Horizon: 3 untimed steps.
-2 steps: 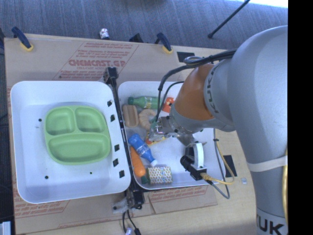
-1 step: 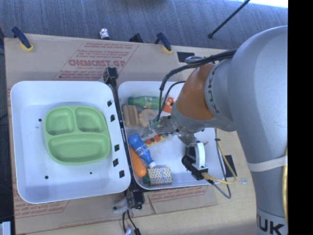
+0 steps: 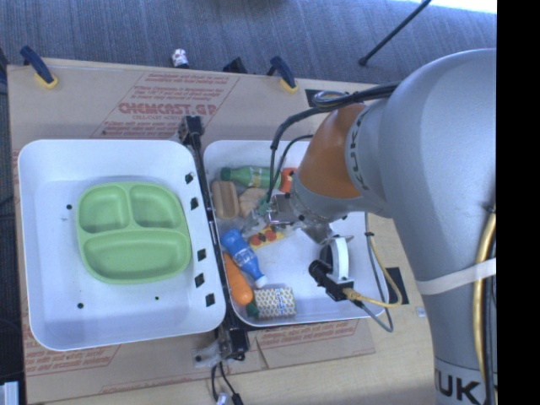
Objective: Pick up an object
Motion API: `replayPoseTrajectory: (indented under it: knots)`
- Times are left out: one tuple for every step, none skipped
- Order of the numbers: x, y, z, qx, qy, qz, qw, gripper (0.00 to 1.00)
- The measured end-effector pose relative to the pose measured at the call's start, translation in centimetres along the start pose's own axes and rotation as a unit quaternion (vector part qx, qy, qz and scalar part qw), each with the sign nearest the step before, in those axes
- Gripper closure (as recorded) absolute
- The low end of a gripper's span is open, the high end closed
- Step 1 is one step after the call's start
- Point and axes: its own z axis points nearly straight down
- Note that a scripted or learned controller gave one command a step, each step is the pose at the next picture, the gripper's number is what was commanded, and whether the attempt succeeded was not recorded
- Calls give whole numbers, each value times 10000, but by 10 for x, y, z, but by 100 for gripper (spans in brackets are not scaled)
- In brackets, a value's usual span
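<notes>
My gripper [image 3: 263,220] reaches down into the right bin [image 3: 291,309], its tip over small items near the bin's middle left. Right under it lie a tan block [image 3: 224,197], a pale bun-like piece [image 3: 251,199] and some small red and yellow bits [image 3: 268,237]. A green bottle [image 3: 243,175] lies at the bin's back, with an orange piece [image 3: 288,175] beside it. A blue bottle [image 3: 239,254], an orange carrot [image 3: 238,284] and a speckled block [image 3: 275,302] lie toward the front. The arm's orange band [image 3: 329,163] and grey body hide the bin's right side.
The left bin [image 3: 34,226] holds a green divided plate [image 3: 133,230]. A black clamp strip [image 3: 200,218] runs between the two bins. Cables [image 3: 375,294] hang from the wrist over the right bin's front right corner. Blue clamps [image 3: 38,66] sit at the bench's back edge.
</notes>
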Motion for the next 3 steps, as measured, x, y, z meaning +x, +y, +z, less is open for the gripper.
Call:
replayPoseTrajectory:
  knots:
    - [2,1,-11,-1,15,-36,10000,100]
    - [2,1,-11,-1,15,-36,10000,0]
    - [1,-8,0,-37,-9,2,10000,0]
